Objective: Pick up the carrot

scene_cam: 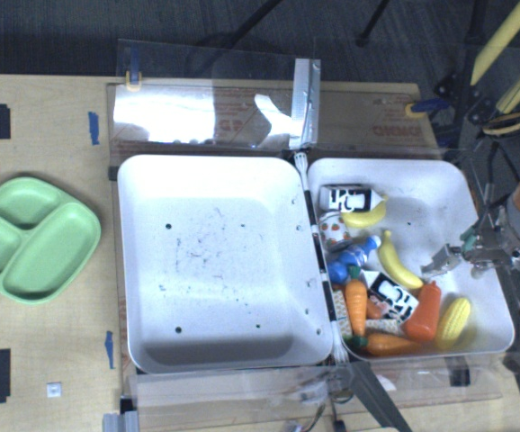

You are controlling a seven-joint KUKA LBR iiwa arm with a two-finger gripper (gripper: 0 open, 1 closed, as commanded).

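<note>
A small orange carrot [356, 304] stands on end in the right bin [422, 183], close to the wall it shares with the left bin. A second orange, carrot-like piece [389, 342] lies flat along the front wall of that bin. My gripper [459, 251] hangs over the right side of the right bin, well to the right of the carrot and a little farther back. It is apart from all the items, and nothing shows in it.
Crowded round the carrot are two yellow bananas [397, 261], a blue toy [348, 261], a red-orange piece [424, 311], a yellow corn cob [453, 320] and black-and-white packets [393, 297]. The left bin [215, 259] adjoins. A green divided plate [31, 238] lies far left.
</note>
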